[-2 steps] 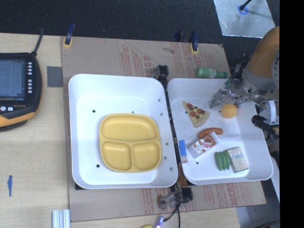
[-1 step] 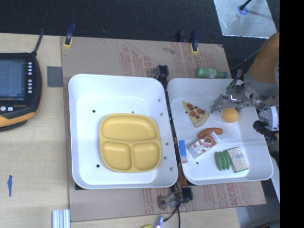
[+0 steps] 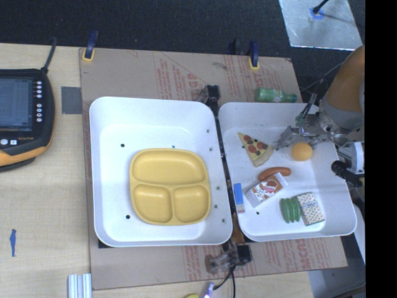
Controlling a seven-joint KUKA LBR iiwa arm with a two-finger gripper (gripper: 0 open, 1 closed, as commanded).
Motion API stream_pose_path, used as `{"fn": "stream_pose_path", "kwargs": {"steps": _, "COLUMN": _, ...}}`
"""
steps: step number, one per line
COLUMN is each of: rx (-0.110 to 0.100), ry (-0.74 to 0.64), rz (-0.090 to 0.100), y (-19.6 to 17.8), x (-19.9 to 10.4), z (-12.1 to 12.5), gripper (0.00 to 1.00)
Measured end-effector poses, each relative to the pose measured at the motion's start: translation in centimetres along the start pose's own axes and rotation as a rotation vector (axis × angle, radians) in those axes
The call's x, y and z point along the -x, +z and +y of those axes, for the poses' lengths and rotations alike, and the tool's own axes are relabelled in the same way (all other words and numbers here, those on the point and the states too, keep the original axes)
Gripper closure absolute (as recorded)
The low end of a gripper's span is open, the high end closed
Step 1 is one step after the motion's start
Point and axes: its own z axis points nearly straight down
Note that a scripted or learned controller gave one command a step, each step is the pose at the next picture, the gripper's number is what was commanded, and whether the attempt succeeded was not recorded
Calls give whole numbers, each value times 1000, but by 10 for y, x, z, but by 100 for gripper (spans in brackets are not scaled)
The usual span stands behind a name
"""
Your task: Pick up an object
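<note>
The right bin (image 3: 340,227) holds a pizza slice (image 3: 254,148), an orange ball (image 3: 302,151), a red sausage (image 3: 274,172), a small red and white carton (image 3: 267,189), a green pod-like piece (image 3: 289,209) and a patterned block (image 3: 311,208). My gripper (image 3: 288,138) reaches in from the right and hangs low over the bin's back part. It is just left of and behind the orange ball, and right of the pizza slice. Nothing shows in its grasp.
The left bin (image 3: 111,166) holds a yellow divided tray (image 3: 169,185). A small blue piece (image 3: 237,195) lies at the seam between the bins. A green bottle (image 3: 275,95) lies behind the right bin. A control pendant (image 3: 22,117) sits at far left.
</note>
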Motion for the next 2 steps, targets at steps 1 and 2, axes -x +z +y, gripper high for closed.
{"fn": "stream_pose_path", "kwargs": {"steps": 1, "rx": 1, "ry": 0, "rz": 0, "y": 0, "x": 0, "z": -16, "gripper": 0}}
{"fn": "stream_pose_path", "kwargs": {"steps": 2, "rx": -1, "ry": -1, "rz": -1, "y": -10, "x": 1, "z": -16, "gripper": 100}}
